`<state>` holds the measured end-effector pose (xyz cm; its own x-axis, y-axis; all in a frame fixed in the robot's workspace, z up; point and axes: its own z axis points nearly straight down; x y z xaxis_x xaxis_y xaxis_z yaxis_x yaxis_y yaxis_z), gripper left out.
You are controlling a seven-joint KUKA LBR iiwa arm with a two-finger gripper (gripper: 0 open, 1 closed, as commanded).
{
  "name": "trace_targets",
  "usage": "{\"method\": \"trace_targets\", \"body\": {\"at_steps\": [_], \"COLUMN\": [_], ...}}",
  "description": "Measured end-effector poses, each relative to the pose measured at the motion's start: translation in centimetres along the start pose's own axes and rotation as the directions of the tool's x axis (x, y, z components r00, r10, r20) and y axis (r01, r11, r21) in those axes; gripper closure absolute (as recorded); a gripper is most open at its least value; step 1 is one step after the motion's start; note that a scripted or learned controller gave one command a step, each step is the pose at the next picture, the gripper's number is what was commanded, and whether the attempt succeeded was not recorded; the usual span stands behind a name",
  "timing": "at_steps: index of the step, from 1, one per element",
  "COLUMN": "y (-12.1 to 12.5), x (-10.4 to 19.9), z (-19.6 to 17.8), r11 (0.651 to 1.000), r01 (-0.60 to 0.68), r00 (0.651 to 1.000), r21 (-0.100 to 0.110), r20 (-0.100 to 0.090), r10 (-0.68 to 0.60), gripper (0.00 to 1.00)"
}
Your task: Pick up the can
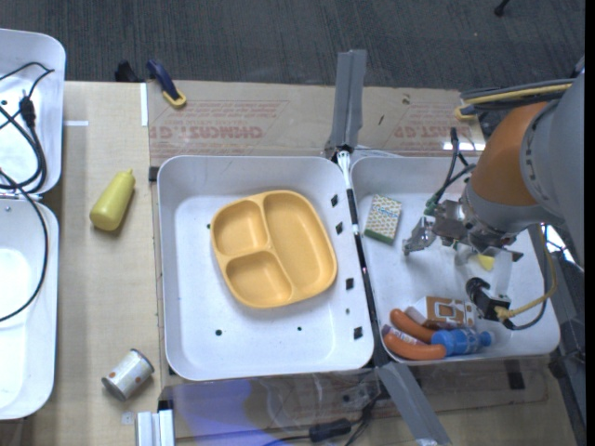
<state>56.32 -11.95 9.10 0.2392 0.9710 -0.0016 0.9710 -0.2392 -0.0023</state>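
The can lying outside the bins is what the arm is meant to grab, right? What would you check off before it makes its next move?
1. Can located: ok. The can lies on its side on the bench, outside the left bin, near its front left corner.
2. Gripper near the can: not ok. The gripper is over the right bin, on the far side of the left bin from the can.
3. Gripper free of other things: ok, nothing shows between its fingers.
4. Fingers open: cannot tell.
5. Space around the can: ok, nothing touches it.
6. Path across: cannot tell; the yellow plate sits in the left bin between gripper and can.
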Motion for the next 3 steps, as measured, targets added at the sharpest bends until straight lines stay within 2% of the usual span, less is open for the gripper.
{"method": "trace_targets", "body": {"at_steps": [1, 2, 3], "y": [4.6, -2.0, 2.5], "x": [-4.9, -2.3, -5.1], "z": [0.0, -0.1, 0.1], "r11": [0.994, 0.988, 0.934], "r01": [0.112, -0.157, -0.356], "r00": [0.994, 0.988, 0.934], "r21": [0.001, 0.002, 0.016], "r20": [-0.006, -0.001, -0.013], "r10": [-0.112, 0.157, 0.357], "gripper": [0.00, 0.00, 0.00]}}
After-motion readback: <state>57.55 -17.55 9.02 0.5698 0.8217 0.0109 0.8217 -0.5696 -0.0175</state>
